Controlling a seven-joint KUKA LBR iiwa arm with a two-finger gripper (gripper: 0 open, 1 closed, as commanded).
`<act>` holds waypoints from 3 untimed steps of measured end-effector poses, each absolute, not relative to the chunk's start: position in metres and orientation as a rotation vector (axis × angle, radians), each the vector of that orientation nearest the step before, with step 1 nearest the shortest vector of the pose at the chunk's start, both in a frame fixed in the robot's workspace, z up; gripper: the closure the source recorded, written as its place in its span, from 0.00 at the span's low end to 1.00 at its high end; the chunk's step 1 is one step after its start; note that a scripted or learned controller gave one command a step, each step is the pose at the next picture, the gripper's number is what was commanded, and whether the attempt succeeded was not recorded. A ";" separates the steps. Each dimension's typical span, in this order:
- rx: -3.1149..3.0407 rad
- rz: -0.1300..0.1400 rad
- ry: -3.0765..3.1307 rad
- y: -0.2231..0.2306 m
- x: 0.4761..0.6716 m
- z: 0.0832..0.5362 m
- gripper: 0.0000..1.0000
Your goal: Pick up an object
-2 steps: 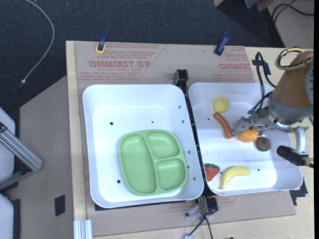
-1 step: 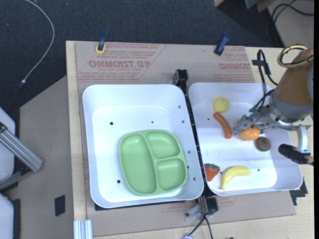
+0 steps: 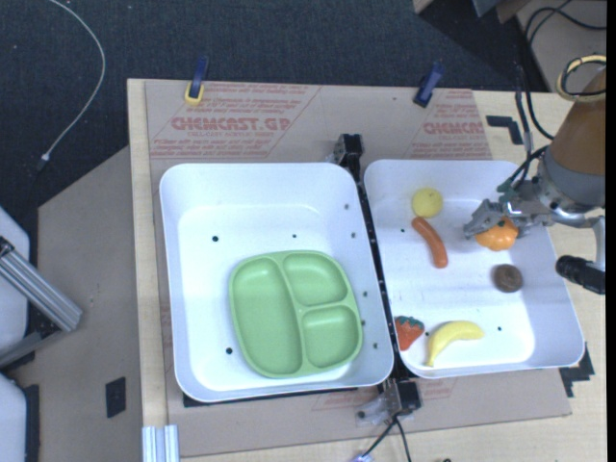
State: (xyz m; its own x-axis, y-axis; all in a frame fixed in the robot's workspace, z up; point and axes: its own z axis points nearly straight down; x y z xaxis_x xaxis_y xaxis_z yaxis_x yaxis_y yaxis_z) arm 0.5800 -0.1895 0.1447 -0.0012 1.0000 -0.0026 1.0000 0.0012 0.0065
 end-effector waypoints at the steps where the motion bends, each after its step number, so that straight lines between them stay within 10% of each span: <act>1: 2.214 0.006 2.219 -0.182 0.587 0.203 1.00; 3: 2.212 0.005 2.227 -0.128 0.606 0.258 1.00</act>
